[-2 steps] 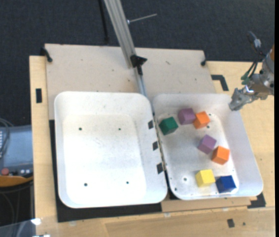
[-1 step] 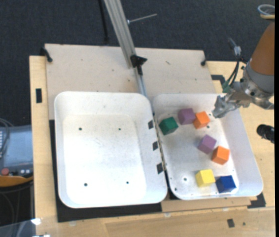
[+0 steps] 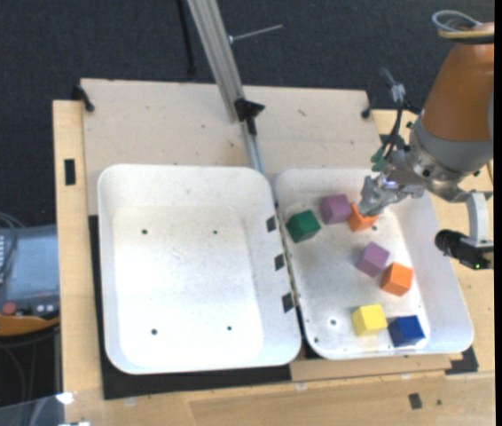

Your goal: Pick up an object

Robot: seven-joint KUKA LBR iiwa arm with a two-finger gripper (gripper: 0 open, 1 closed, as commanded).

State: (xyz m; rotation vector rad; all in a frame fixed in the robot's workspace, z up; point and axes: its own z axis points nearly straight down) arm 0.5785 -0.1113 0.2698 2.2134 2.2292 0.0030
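Your claw (image 3: 371,204) hangs directly over an orange cube (image 3: 360,220), a purple cube (image 3: 335,209) just beside it. Its opening can't be judged. The block looks light, rigid, smooth: pinch two opposite flat faces.

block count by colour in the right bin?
Purple blocks: 2
Orange blocks: 2, the other at the gripper and partly hidden by it
Green block: 1
Yellow block: 1
Blue block: 1
Total: 7
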